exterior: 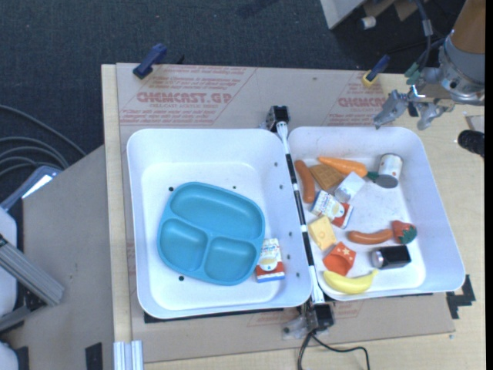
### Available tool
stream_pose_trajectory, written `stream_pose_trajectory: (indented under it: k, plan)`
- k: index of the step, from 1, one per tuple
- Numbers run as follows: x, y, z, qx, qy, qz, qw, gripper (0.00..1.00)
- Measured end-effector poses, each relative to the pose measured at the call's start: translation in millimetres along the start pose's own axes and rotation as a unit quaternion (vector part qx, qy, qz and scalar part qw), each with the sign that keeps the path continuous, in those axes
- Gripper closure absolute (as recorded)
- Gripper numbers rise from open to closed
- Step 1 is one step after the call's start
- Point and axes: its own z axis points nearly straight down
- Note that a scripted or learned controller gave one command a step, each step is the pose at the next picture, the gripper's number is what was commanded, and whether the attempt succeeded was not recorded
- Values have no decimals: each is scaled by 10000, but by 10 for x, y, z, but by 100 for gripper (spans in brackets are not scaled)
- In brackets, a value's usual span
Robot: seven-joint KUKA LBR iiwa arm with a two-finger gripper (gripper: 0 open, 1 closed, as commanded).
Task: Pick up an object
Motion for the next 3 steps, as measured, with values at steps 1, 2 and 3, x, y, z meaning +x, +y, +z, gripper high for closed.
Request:
stream_pose_trajectory:
  k: [1, 2, 3]
  plan:
    - [-6, 30, 1502, 4, 1, -1, 10000, 0]
    - [314, -707, 1606, 7, 4, 3, 10000, 0]
    - [337, -929, 1604, 11, 6, 5, 10000, 0]
